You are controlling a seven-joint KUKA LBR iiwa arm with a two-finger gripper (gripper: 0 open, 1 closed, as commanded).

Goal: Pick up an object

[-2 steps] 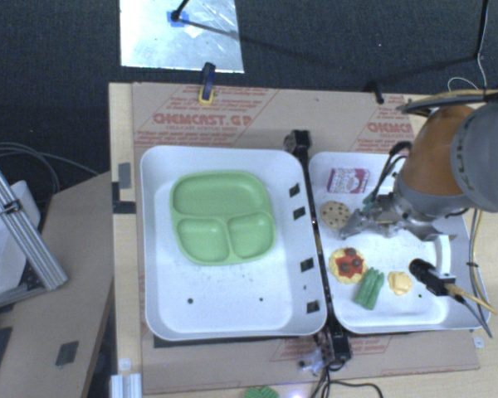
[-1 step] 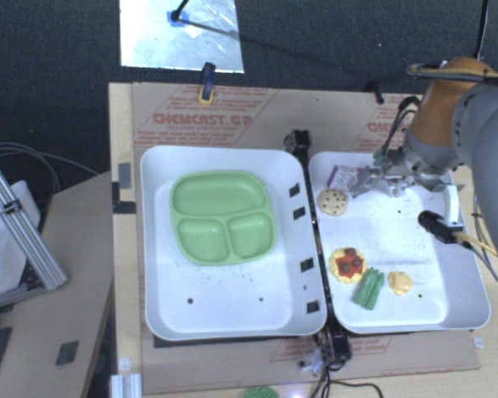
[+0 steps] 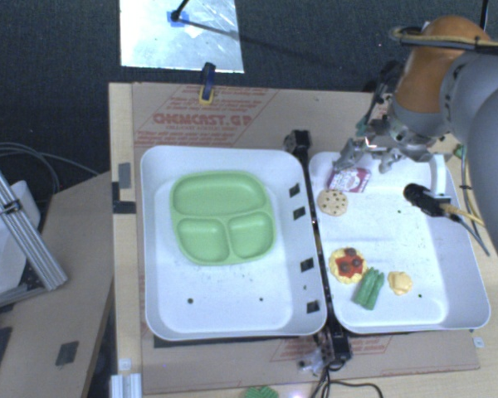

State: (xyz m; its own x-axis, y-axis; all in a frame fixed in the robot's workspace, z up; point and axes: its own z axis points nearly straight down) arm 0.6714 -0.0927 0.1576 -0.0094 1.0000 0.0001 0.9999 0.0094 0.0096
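Gripper (image 3: 367,157) hangs by the packet (image 3: 349,179) — its opening I can't tell. I'd centre over it, clear of the cookie (image 3: 333,202) at six o'clock.

Tray (image 3: 222,218) in left bin (image 3: 162,305), cookie (image 3: 333,202) in right.

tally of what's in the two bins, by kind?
Plates: 1, green divided plate
Toy foods: 4, cookie, pizza, green stalks, yellow lump
Packets: 1, pink packet
Total: 6
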